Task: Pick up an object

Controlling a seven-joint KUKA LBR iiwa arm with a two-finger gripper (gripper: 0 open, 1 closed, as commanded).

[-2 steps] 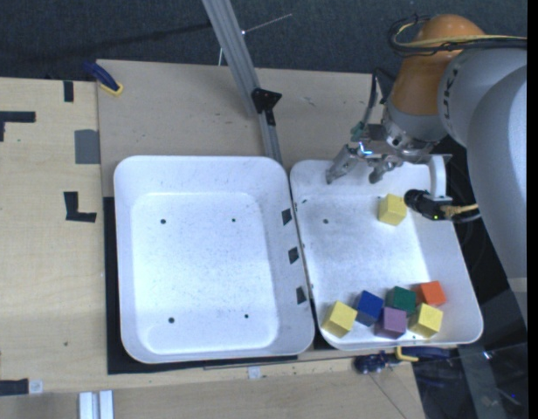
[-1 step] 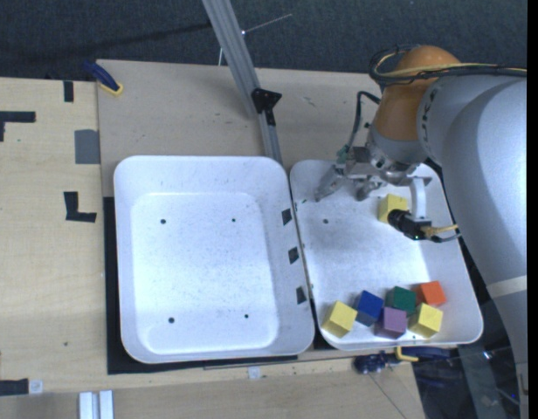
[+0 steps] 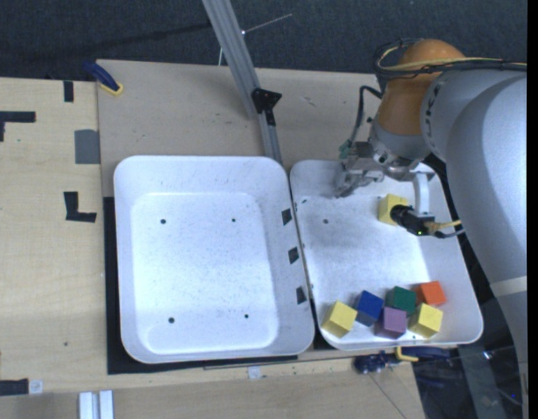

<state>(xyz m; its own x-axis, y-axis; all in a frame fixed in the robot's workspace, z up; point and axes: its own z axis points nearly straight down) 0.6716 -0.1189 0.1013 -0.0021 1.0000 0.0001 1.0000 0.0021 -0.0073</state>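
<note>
Arm (image 3: pixel 479 138) reaches in from the right, grey, orange band (image 3: pixel 422 59) up top. Gripper (image 3: pixel 349 182) hangs over the far end of the right bin (image 3: pixel 339 260), near the bin's back rim. Cannot tell the state of the claw; the tip is blurred and small against the white floor. Nothing visible between it.

Blocks, all in the right bin:
- One yellow block (image 3: pixel 391 208) alone, toward the back, just right of the gripper, beside a black fitting on the arm. Apart from the gripper tip.
- Cluster at the near end: a yellow one (image 3: pixel 341 319) at the left, blue (image 3: pixel 369 305) next to it, purple (image 3: pixel 394 321) in the middle front, green (image 3: pixel 401 299) behind purple, orange (image 3: pixel 432 293) at the right rear, another yellow (image 3: pixel 428 319) at the right front. They sit close together, several touching.

Left bin (image 3: pixel 203 260) lies alongside, rims meeting at the middle. A grey pole (image 3: pixel 238 55) slants across the bench (image 3: pixel 42 234) behind the bins.
</note>
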